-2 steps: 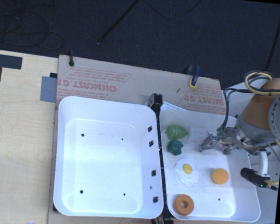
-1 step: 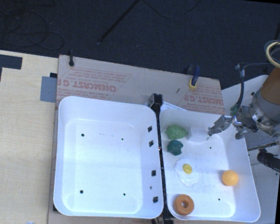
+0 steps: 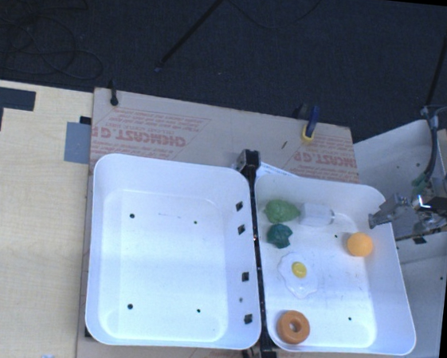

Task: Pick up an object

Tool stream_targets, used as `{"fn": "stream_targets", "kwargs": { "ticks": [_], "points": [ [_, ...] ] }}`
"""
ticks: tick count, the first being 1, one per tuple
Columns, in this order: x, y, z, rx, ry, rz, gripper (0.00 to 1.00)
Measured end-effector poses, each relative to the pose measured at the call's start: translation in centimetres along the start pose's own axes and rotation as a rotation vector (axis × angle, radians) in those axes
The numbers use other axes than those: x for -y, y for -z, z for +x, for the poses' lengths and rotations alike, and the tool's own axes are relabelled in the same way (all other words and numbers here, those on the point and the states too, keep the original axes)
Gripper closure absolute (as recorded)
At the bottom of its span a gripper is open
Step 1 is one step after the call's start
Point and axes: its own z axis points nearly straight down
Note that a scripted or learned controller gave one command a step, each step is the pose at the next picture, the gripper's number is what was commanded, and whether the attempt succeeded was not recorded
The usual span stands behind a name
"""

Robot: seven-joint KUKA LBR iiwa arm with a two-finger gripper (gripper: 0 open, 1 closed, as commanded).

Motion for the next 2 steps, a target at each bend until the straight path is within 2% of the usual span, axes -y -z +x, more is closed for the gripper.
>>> {"fn": "stream_targets", "kwargs": {
  "ticks": [1,2],
  "points": [
    [7.7,8.6,-1.8,0.0,-0.001,-0.001,0.0],
    [3.8,-13.0,-1.4,-0.007,0.003,0.016,0.0]
  ]
}}
